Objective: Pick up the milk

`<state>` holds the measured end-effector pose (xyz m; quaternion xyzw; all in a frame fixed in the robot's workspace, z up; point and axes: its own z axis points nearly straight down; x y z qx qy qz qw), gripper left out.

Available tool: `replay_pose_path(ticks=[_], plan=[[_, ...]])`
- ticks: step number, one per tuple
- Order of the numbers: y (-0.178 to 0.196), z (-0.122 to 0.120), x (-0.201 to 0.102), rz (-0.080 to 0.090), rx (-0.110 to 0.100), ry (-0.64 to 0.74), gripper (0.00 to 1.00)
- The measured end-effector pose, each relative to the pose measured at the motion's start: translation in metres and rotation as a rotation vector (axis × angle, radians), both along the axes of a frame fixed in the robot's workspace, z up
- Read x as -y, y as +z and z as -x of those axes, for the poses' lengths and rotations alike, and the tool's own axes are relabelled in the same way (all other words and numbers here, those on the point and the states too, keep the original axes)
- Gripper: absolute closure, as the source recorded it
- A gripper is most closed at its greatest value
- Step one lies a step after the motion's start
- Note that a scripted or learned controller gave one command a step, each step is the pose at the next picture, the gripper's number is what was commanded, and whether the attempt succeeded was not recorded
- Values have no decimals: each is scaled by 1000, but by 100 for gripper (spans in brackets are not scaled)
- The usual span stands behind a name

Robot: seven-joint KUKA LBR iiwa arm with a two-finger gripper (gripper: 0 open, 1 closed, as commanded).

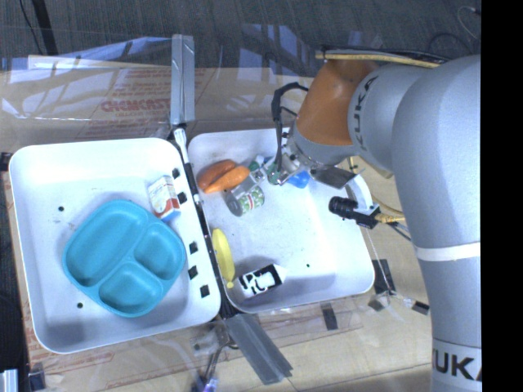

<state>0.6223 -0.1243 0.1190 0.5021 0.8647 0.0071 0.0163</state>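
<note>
Small white milk carton with red-blue print [163, 196] lies in left white bin [49, 170], just beside blue three-compartment plastic tray [122, 256], near divider. Pincer [282, 172] low in right white bin [343, 260], next to orange carrot-shaped toy [221, 175] and small can [246, 198]; grip state cannot tell.

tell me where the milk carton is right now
In the camera view the milk carton lies in the left bin, near its right wall, just above the upper right edge of the blue divided plate.
</note>
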Motion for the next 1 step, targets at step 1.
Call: replay_pose_path(ticks=[1], plan=[[-6, 20, -23, 0, 12, -48, 0]])
